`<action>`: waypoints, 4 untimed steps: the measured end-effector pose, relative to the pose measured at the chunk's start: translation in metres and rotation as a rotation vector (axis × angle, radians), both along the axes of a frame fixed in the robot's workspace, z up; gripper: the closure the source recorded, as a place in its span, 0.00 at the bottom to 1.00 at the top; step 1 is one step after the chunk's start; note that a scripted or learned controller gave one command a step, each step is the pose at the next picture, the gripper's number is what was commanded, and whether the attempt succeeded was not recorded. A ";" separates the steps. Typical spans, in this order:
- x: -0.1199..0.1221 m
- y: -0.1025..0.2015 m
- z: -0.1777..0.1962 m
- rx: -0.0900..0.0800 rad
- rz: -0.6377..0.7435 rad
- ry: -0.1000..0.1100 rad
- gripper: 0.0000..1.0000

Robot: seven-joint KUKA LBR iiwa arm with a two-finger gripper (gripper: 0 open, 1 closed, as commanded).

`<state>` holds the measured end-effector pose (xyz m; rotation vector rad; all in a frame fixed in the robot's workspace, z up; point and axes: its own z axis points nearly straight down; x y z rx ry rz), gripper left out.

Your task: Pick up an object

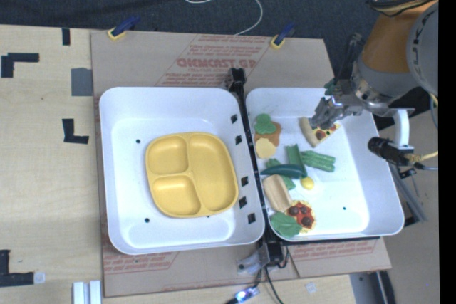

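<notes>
tool over the pizza slice in the right bin

i have the tool (pixel 326 115) down in the right bin (pixel 356 221), at its far end, right on top of a small toy pizza slice (pixel 313 132). the slice sits directly beneath the tool tips and pokes out a little toward the near side. from this angle i cannot tell whether the tool is open or closed, or whether it has any hold on the slice.

i judge the slice to be light, stiff plastic, flat and probably slick, so it may skid or pop out under a poor pinch. i would take it across the narrow width, near the crust edge, not at the pointed tip.

just below the tool lie green bean pieces (pixel 317 159); further toward the middle wall are a green leafy piece (pixel 266 124), a pale round piece (pixel 266 147) and a bread roll (pixel 275 191). the yellow divided plate (pixel 191 174) sits well away in the left bin (pixel 121 110).
</notes>
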<state>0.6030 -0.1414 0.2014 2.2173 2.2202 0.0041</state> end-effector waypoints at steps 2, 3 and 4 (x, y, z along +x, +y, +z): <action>0.000 0.061 0.025 0.002 0.005 0.006 1.00; -0.019 0.112 0.012 0.002 0.004 0.008 1.00; -0.014 0.123 0.030 0.001 0.002 0.005 1.00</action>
